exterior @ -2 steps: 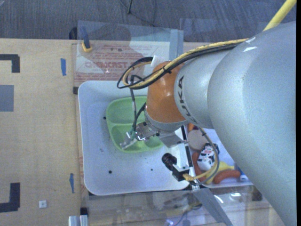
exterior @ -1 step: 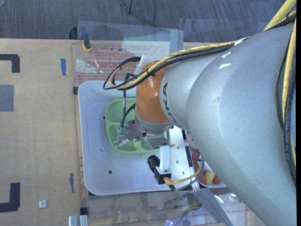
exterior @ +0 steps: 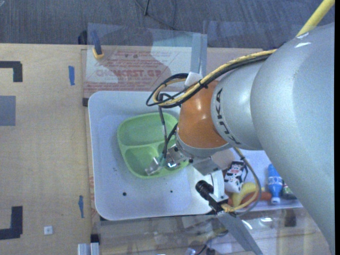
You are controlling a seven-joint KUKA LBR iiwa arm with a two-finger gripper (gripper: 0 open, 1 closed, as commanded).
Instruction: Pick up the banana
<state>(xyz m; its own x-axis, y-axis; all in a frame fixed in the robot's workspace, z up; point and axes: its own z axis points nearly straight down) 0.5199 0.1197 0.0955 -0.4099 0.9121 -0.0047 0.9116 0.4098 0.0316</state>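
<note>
The banana [exterior: 242, 197] is a yellow shape lying in the right bin [exterior: 255, 158], mostly hidden behind a black cable and the arm's body. My gripper [exterior: 162, 164] is in the left bin [exterior: 106, 142], low over the near edge of a green divided plate [exterior: 139, 137]. The gripper sits well to the left of the banana, and the orange wrist band [exterior: 199, 124] is directly above it.
A black-and-white toy [exterior: 234, 175] lies just above the banana. A blue bottle [exterior: 274, 183] and a small orange item [exterior: 261, 196] lie to its right. The grey arm covers most of the right bin. A cardboard sheet [exterior: 127, 73] lies behind the left bin.
</note>
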